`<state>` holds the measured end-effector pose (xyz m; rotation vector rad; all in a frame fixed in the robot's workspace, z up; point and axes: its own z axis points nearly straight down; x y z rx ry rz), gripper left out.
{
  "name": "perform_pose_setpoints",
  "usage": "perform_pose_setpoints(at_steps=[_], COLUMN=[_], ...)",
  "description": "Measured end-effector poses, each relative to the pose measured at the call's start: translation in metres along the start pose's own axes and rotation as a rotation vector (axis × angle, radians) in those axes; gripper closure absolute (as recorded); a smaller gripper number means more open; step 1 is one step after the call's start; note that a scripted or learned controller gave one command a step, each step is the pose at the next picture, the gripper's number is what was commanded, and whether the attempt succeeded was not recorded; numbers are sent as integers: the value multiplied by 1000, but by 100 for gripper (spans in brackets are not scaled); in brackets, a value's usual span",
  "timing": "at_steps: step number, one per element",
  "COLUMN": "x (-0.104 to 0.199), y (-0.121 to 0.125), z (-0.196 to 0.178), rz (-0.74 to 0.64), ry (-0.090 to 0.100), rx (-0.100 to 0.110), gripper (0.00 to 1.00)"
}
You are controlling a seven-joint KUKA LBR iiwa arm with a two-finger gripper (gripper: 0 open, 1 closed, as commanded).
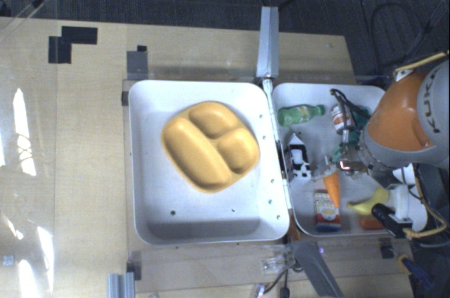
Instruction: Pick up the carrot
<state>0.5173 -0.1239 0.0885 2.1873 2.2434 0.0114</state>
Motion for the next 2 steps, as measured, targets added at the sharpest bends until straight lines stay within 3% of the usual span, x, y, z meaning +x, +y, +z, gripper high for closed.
perform_pose_setpoints(at_steps=[1, 2], x=[0, 55], y=[3, -19], z=[-12, -97], rz=[-2, 199], ry=[-1, 0], rx=[-8, 7], gripper=[100, 100])
